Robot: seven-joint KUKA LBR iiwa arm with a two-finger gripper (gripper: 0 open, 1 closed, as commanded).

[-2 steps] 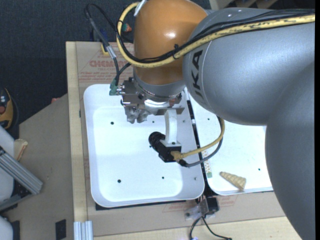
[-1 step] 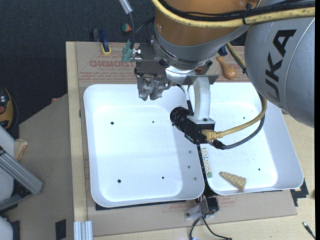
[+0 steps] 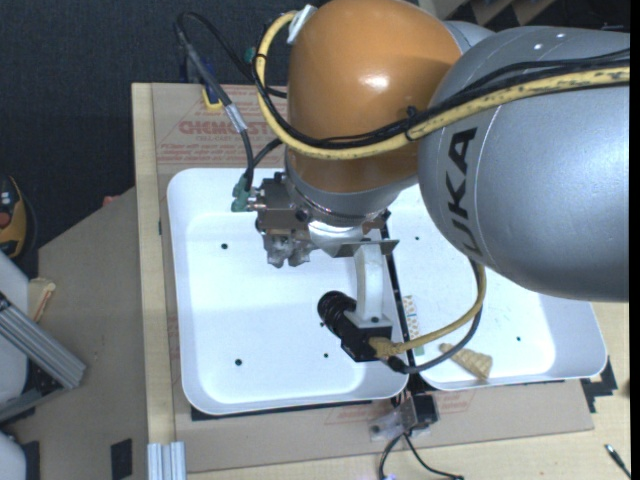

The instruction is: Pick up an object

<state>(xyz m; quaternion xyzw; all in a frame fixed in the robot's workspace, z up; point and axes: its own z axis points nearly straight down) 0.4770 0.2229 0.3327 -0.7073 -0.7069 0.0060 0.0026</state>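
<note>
The arm's big orange and grey wrist fills the middle of the camera view. Below it my gripper (image 3: pixel 286 246) hangs low over the back middle of the left bin (image 3: pixel 215 308). I see nothing under it on the white floor. A tan wedge-shaped object (image 3: pixel 472 362) lies in the right bin (image 3: pixel 560 343) close to its front rim. A small speckled item (image 3: pixel 412 317) sits by the divider between the bins. The arm hides most of the right bin.
A black fitting with a yellow cable (image 3: pixel 350 333) hangs from the arm over the left bin's front right corner. The bins rest on a brown board (image 3: pixel 180 118). Grey metal rails (image 3: pixel 40 343) stand at the far left.
</note>
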